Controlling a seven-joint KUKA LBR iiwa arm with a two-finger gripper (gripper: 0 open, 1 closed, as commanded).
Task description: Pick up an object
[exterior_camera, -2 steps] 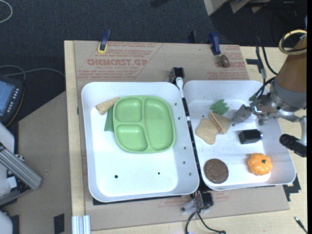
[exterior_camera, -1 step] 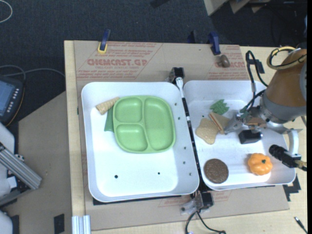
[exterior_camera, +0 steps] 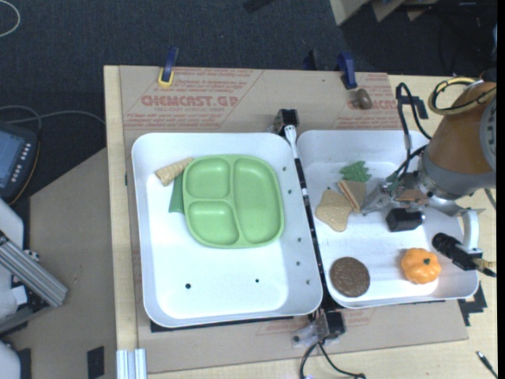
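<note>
Lowest in the right white bin (exterior_camera: 454, 290) lie a round brown cookie-like disc (exterior_camera: 349, 276) and a small orange pumpkin toy (exterior_camera: 420, 265); above them, a tan bread slice (exterior_camera: 334, 209) and a green leafy piece (exterior_camera: 356, 170). At left, the other white bin (exterior_camera: 158, 283) holds a green divided plastic tray (exterior_camera: 233, 200) with bare floor below it. Whether the end effector (exterior_camera: 377, 199) beside the bread is clenched or released, I cannot tell.

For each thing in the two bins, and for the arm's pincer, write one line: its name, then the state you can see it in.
Green divided plate: flat, upright, in left bin.
Cone-shaped piece: lying at the plate's upper left.
Green leafy piece: lying in right bin.
Tan bread slice: lying flat.
Brown round patty: lying flat.
Orange pumpkin: upright.
Pincer: low beside the bread slice.
</note>
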